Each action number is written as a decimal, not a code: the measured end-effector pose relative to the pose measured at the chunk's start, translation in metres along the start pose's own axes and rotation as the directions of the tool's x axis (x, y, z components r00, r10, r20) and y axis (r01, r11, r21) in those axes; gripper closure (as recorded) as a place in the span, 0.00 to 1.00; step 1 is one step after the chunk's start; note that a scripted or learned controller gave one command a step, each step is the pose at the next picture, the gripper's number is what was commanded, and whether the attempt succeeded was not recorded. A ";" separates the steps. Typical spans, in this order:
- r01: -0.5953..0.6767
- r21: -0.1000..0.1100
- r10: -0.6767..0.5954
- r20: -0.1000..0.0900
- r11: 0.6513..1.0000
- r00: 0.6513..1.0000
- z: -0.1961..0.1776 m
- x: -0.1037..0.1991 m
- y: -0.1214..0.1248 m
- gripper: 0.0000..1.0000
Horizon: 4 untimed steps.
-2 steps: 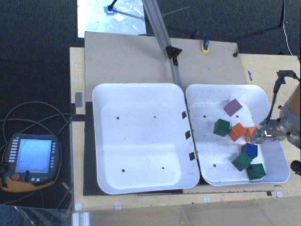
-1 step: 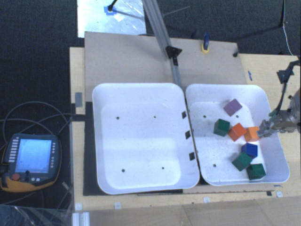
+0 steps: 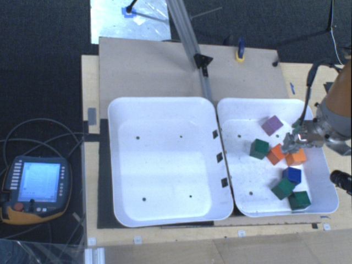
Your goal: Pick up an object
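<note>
Orange blocks, two: one [image 3: 275, 154] and another [image 3: 297, 157] lie side by side in the middle of the right bin [image 3: 242, 205], directly under my end effector [image 3: 291, 143], which hangs low over them; I cannot tell what state it is in.

Purple block [image 3: 271, 125]: toward the bin's far side.

Green block [image 3: 259, 148]: just left of the orange pair.

Blue block [image 3: 292, 175]: nearer the front.

Dark green blocks, two: one [image 3: 283, 188], another [image 3: 300, 200] at the front right corner.

Left bin [image 3: 165, 106]: adjoining, on the tabletop [image 3: 165, 59].

Teach pendant [image 3: 36, 188]: far left.
</note>
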State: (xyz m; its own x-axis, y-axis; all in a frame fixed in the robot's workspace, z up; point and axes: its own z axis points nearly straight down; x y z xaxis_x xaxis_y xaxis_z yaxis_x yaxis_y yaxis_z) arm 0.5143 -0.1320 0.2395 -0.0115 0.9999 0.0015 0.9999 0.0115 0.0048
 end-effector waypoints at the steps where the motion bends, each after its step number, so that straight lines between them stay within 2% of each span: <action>1: 0.001 0.001 -0.001 -0.001 1.000 1.000 0.007 0.055 0.028 1.00; 2: -0.001 0.002 0.001 0.000 1.000 1.000 0.018 0.104 0.050 1.00; 3: 0.000 0.001 0.000 -0.001 1.000 1.000 0.010 0.164 0.068 1.00; 4: -0.001 0.001 0.001 -0.001 1.000 1.000 0.015 0.208 0.095 1.00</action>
